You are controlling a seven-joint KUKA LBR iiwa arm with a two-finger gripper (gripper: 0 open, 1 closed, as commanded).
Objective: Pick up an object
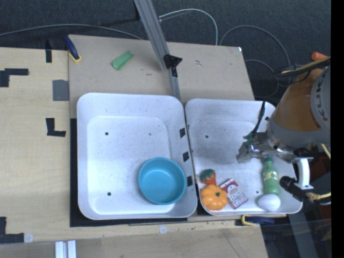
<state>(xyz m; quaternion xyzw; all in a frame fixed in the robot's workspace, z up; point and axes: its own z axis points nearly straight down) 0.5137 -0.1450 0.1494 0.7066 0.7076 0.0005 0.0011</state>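
The grey arm's end effector (251, 150) hangs over the right white bin (215, 112); spread or pressed together, I cannot tell. A green plastic bottle (270, 179) lies near, at its 5 o'clock. I would descend centred across its narrow body.

dark carpet floor (258, 9) – pale wooden bench (32, 160) – loose cables (209, 20)
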